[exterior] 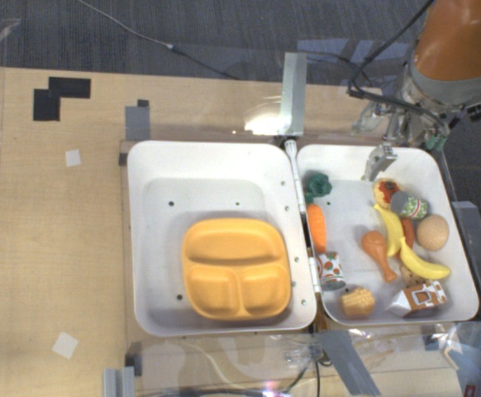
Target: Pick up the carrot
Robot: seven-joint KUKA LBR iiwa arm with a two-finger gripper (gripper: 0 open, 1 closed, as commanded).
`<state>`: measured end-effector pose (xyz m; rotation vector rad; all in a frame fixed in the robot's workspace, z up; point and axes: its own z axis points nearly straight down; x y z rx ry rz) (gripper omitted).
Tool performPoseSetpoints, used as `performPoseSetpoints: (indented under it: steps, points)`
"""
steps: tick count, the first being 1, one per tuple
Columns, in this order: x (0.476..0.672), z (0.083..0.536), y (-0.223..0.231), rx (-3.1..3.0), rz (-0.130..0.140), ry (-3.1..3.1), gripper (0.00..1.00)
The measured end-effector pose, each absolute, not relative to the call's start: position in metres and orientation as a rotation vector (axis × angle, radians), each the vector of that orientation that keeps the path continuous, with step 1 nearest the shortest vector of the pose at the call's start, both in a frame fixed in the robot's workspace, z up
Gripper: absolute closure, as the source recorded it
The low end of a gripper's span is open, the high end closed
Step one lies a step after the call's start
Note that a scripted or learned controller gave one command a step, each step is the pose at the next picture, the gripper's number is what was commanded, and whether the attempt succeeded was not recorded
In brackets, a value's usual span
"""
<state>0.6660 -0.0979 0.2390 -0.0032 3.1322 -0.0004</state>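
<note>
Wooden bench, carrot at right bin's left wall — fingers above, spread unclear.

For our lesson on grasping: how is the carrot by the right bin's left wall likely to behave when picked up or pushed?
The carrot looks like a smooth moulded toy, so it is probably stiff and light. Its rounded, tapering body may roll or pivot if nudged sideways. It lies close against the right bin's left wall, so a finger may struggle to get behind it. The pincer hangs near the bin's far edge.
</note>
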Motion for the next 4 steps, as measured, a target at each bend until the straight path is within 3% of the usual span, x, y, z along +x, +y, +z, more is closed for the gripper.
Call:
performPoseSetpoints:
  steps: [1, 2, 3, 4]
  points:
    - [0.573, 0.236, -0.044, 0.232, 0.004, 3.124, 0.0]
    - [0.507, 0.111, -0.109, 0.278, -0.002, 3.123, 0.0]
    - [0.512, 0.124, -0.106, 0.263, -0.001, 3.111, 1.0]
    - [0.562, 0.188, -0.054, -0.275, 0.0, 3.115, 1.0]
